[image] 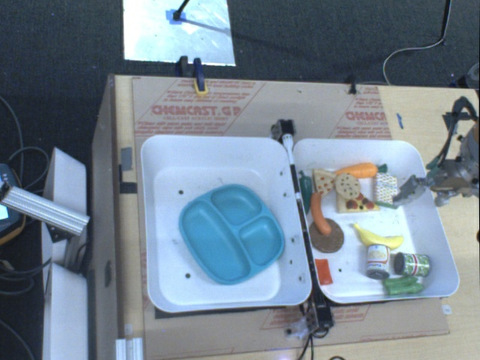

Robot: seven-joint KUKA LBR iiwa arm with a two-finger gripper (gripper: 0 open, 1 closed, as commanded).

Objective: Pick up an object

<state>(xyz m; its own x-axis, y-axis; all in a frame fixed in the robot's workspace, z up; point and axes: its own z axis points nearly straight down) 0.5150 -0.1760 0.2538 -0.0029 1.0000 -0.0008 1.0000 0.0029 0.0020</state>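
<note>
The right bin [444, 255] holds several toy foods: an orange carrot [356, 170], a pizza slice [358, 201], a red-orange sausage [318, 211], a brown disc [328, 238], a yellow banana [377, 236], a white can [377, 261], a green can [412, 264] and a red piece [323, 271]. My gripper [409, 189] reaches in over the bin's right wall, just right of a pale checkered block [386, 187]. Nothing shows in its grasp. The grey arm [454, 172] comes in from the right edge.
A blue divided plate [231, 232] lies in the left bin [161, 201]. A divider bar [296, 201] separates the bins. A green piece [403, 284] lies at the right bin's front edge. Cables trail beyond the bench at the top right.
</note>
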